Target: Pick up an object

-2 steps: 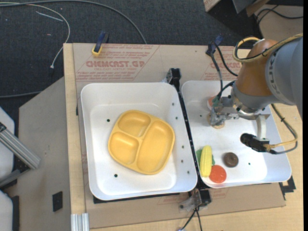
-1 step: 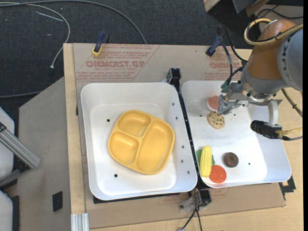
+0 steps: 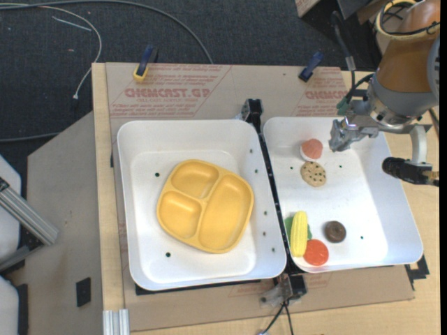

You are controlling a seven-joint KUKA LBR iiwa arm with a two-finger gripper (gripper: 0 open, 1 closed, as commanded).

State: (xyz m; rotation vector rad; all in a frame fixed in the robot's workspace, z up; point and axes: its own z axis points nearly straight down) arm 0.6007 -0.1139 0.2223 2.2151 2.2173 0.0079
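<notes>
Nothing lifted yet: my gripper (image 3: 340,139) hangs just beside the pink piece (image 3: 311,148) in the right bin (image 3: 391,208), finger state indiscernible, grasp remaining.

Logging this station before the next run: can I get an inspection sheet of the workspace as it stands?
Surface: cardboard-covered bench with left bin and right bin side by side.
Job's things: pink round piece, cookie, corn cob, tomato, brown donut, all in the right bin.
Clutter: yellow divided plate in the left bin.
Grippers: gripper above the right bin's far end, beside the pink piece.
Cables: grey cable on the floor.
Surroundings: dark carpet, blue clamps.
</notes>
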